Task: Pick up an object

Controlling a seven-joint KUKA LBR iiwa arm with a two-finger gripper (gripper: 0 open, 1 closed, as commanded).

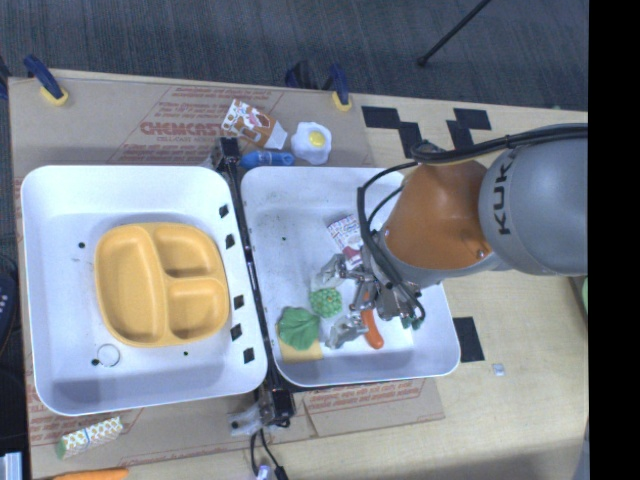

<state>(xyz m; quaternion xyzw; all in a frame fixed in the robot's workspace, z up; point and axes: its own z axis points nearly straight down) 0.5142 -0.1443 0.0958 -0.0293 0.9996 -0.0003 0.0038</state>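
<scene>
Reaching in from the right, the arm (500, 213) hangs over the right bin (290, 208), its orange band above the wrist covering much of the bin's upper right part. The gripper (352, 298) sits low among the clutter at the bin's lower middle. Its metal fingers are tangled visually with the things around them, so how far open it is cannot be told, nor whether it has hold of anything.

Just left of the gripper lies a small green ball (325, 301). Below that, a green leaf (297, 325) rests on a yellow block (303, 348) near the bin's front wall. An orange piece (372, 330) lies just under the gripper, and a patterned card (344, 231) sits above it.

The left bin (60, 368) holds a yellow tray (160, 281) with 3 compartments. Behind the bins, on the cardboard, stand a small carton (246, 120), a blue item (266, 157) and a white-and-yellow piece (312, 141).
</scene>
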